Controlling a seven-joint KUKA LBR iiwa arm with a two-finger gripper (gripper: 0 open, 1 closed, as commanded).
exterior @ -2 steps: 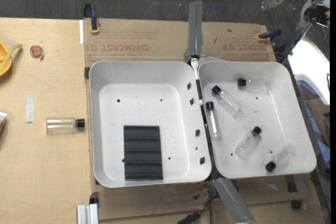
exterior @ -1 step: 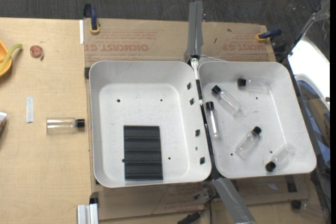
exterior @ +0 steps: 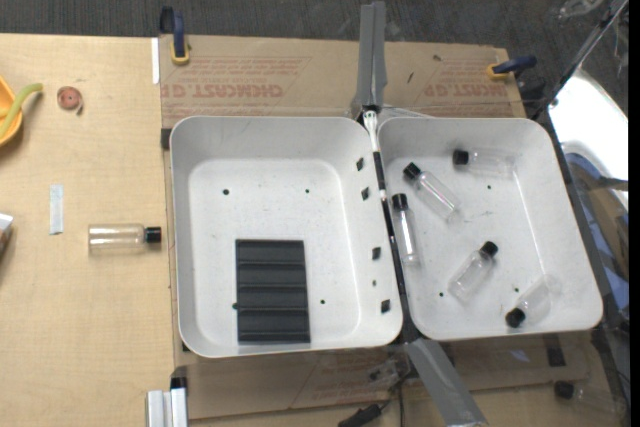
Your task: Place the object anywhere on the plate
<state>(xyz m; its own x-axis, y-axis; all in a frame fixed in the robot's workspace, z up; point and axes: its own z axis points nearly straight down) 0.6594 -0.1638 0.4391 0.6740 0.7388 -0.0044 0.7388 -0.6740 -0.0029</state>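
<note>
A black ribbed plate [exterior: 270, 291] lies flat in the front part of the left bin [exterior: 200, 155]. The right bin [exterior: 535, 150] holds several clear vials with black caps. One vial [exterior: 432, 189] lies slantwise near the bin's back left, and another [exterior: 405, 230] runs along its left wall. A third vial [exterior: 471, 272] rests near the middle. A fourth [exterior: 530, 303] is in the front right corner, and a short one [exterior: 466, 156] lies at the back.
Another clear vial [exterior: 122, 235] lies on the wooden bench left of the bins, beside a small white strip [exterior: 56, 210]. A yellow object [exterior: 10, 110] and a reddish disc [exterior: 68, 97] sit at the far left. Clamps [exterior: 173, 33] hold the cardboard under the bins.
</note>
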